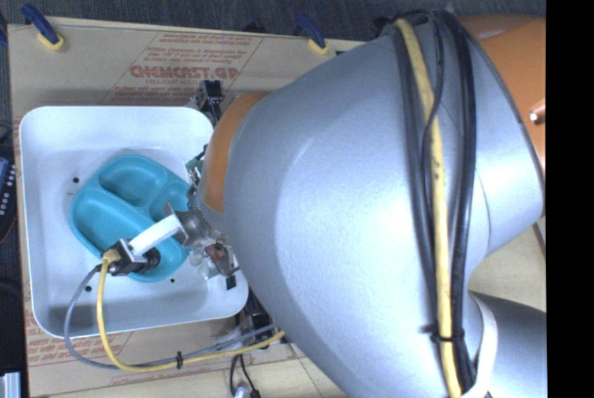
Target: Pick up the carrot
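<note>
Camera view, looking down on the table (167, 62): the grey arm (371, 201) is huge in the frame, swinging in from the right and covering the whole right half of the scene. Its orange band (218, 155) sits at the right edge of the left bin (56, 294). The hand (209, 243) is low over that bin's right side, right up against a teal dish (116, 197) that lies in the middle of the bin. Apart or together? From this angle I cannot tell, the wrist hardware is in the way. Nothing is visibly gripped. And the carrot? I cannot tell where it lies; the arm's bulk hides everything to the right. Two blue clamps (42, 25) grip the table's far edge, one on the left, one nearer the middle.
</note>
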Robot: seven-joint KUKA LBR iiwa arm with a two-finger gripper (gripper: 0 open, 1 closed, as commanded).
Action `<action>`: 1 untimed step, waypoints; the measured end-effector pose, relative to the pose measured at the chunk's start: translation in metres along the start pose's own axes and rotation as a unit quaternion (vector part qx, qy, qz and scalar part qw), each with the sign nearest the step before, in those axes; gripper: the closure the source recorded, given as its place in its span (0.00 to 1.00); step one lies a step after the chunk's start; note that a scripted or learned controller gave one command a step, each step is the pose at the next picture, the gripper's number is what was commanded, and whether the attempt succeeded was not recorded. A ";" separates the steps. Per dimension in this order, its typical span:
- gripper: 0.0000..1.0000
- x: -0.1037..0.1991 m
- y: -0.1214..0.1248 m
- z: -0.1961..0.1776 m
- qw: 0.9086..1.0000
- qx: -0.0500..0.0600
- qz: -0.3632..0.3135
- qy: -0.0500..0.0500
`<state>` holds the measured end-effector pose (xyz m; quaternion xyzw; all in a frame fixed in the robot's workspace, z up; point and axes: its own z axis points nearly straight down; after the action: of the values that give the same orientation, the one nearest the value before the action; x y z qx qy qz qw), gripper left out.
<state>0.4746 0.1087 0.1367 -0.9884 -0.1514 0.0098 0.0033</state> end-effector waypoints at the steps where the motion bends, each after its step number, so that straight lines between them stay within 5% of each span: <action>1: 1.00 0.001 0.000 -0.019 0.999 -0.003 0.043 0.005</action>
<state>0.4759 0.1089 0.1557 -0.9940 -0.1092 0.0041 0.0002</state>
